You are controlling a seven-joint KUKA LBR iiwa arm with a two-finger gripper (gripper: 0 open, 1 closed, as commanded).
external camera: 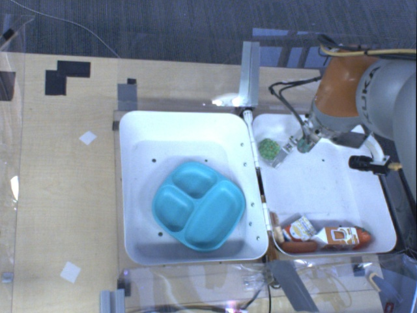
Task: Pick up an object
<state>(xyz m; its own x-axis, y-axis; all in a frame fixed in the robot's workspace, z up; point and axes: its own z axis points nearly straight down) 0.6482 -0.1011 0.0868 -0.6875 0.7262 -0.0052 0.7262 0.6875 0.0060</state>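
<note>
I am bringing the gripper (294, 146) down at the top left of the right bin (345, 194), just beside the green ball (268, 149); whether it is spread or pinching, I cannot tell. I am judging the ball light, round and likely to roll, so I would close across its middle. The left bin (137, 240) is holding a blue divided plate (198, 205), while a ketchup bottle (344, 237), a sausage (298, 246) and a small packet (302, 227) are lying along the right bin's near wall.

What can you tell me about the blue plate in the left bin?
The blue plate is a rounded, divided dish that looks like plastic, with three compartments: two smaller ones toward the upper left and one large one at the lower right. It lies flat and upright on the floor of the left bin, slightly below centre, touching nothing else. The gripper is over the right bin.
</note>
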